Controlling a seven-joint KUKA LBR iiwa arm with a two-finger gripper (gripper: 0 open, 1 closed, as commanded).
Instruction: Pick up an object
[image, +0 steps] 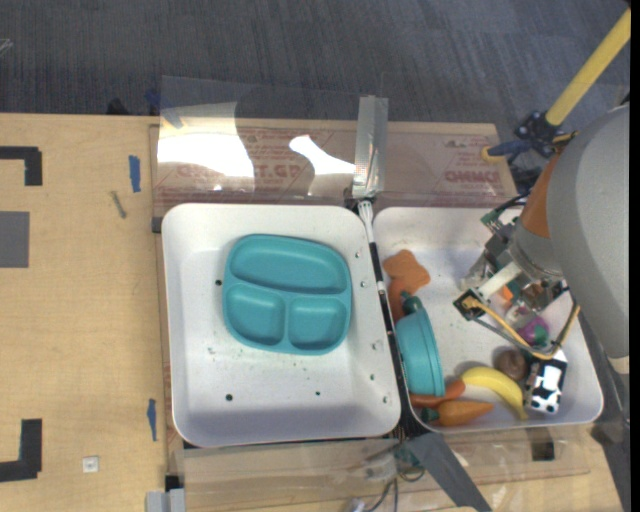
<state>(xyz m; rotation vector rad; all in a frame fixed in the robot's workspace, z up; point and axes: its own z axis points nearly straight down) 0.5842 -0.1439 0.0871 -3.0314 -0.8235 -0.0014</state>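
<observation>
Grey arm (590, 210) angles down-left, claw (500, 300) apparently lowered.

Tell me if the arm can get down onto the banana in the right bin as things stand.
Probably yes. The banana lies uncovered near the front of the right bin, with the gripper just behind it. The black-and-white toy and orange piece crowd its sides, so finger room looks tight.
</observation>
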